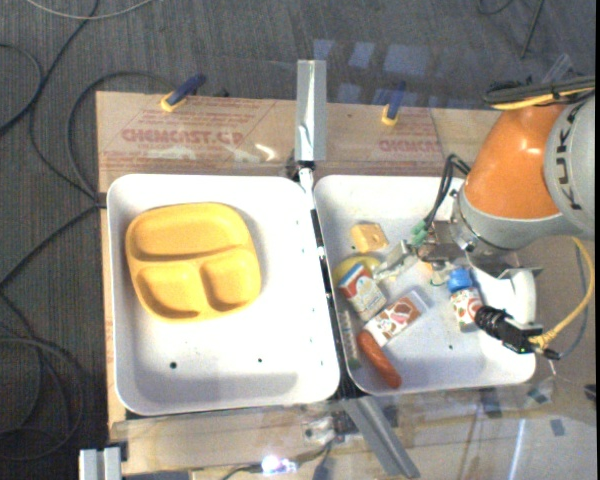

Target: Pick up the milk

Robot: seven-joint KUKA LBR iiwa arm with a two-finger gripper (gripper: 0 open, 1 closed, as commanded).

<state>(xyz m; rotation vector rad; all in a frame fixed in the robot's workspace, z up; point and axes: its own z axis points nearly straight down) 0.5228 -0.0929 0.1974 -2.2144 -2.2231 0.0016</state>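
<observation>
Milk carton (363, 290), right bin's left side; gripper (408, 259) just beside it, likely approaching; open or shut, cannot tell.

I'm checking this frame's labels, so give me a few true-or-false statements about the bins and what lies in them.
1. The yellow tray lies in the left bin. True.
2. The hot dog lies in the left bin. False: it lies in the right bin, near its front edge.
3. The arm hangs over the right bin. True.
4. The tray is stacked on the food items. False: it lies alone, apart from them.
</observation>
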